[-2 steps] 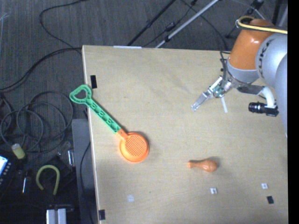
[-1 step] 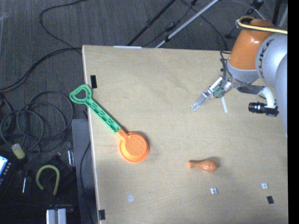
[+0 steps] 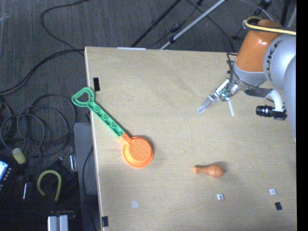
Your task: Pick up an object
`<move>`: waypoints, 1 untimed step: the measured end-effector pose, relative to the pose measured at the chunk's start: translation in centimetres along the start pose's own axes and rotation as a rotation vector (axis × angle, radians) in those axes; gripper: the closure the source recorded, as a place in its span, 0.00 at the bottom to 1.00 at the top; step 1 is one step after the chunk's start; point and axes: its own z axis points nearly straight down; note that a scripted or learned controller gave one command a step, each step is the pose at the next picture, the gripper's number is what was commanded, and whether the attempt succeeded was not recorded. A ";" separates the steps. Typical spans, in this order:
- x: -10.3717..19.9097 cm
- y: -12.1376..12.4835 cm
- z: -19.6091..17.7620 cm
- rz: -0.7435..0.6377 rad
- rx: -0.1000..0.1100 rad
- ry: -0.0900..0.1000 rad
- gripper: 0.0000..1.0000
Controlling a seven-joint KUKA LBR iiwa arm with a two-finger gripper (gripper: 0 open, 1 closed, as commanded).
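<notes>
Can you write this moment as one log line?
gripper: open, holding nothing | green-handled orange plastic strainer: flat, bench's left | small orange drumstick-shaped toy: untouched, below gripper

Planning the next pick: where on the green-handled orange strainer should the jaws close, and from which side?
On the straight green handle of the strainer, from above, jaws across its width. It lies flat and is narrow there; the round orange head is much wider.

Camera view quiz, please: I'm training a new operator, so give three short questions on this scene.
1. True or false: the gripper holds the orange chicken drumstick toy.
2. The green handle belongs to which item? A) the orange strainer spoon B) a brush
3. Fill in: the gripper's fingers are spread ____.

Key: 1 false; 2 A; 3 open.
</notes>
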 end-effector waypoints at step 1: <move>0.5 0.7 1.0 0.000 0.001 0.001 0.00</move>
